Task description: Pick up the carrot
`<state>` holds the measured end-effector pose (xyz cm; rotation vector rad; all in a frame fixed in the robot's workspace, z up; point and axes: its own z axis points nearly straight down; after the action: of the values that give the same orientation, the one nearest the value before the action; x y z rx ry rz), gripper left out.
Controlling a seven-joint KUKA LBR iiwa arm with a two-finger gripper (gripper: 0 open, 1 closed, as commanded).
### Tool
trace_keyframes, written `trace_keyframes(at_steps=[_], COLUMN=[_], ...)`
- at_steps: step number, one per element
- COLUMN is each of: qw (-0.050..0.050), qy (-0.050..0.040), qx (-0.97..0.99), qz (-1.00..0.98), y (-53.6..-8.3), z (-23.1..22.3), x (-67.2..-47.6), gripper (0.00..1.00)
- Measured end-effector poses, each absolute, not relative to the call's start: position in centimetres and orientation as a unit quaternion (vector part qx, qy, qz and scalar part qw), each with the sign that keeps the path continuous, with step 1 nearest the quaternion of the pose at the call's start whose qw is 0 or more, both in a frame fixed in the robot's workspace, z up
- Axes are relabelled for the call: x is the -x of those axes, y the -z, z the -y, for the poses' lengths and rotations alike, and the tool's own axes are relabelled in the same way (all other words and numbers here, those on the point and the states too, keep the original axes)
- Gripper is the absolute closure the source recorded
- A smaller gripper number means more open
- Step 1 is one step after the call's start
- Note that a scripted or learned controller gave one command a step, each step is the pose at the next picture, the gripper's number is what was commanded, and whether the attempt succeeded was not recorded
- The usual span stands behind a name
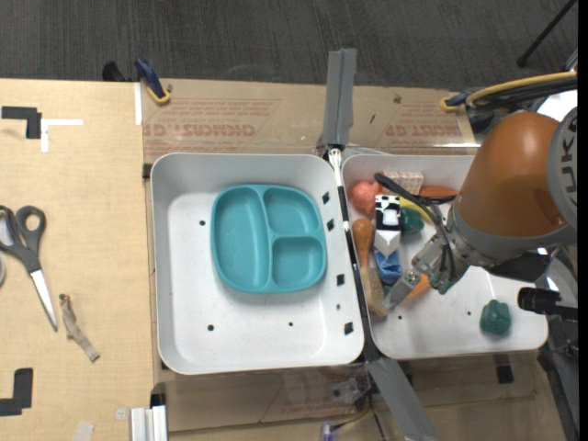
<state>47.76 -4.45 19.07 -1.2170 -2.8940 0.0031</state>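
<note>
Carrot (363,237) lies along right bin's (459,333) left wall, beside clutter | tool (415,283) low nearby, finger state: cannot tell | step: approach, no grasp seen | next: centre over carrot, descend, close.

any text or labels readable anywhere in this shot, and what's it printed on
Red print on the cardboard behind the bins: faint and reversed or inverted, too blurred to read for sure.
Red print on the cardboard's right part: same, too blurred to read.
Dark letters on the arm's white shell: cut off at the frame edge, looks like "UK", not certain.
Black and white block in the right bin: a pattern, no readable text.
</note>
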Motion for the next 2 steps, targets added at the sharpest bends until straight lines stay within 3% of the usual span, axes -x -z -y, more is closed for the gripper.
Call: trace_keyframes(at_steps=[1,2], qw=[0.001,-0.001], qy=[-0.0006,-0.0001], qx=[0.404,0.413], qz=[0.915,0.911], y=[-11.3,-9.2], z=[10.1,9.8], x=[-50.2,-53.7], gripper=[0.00,0.00])
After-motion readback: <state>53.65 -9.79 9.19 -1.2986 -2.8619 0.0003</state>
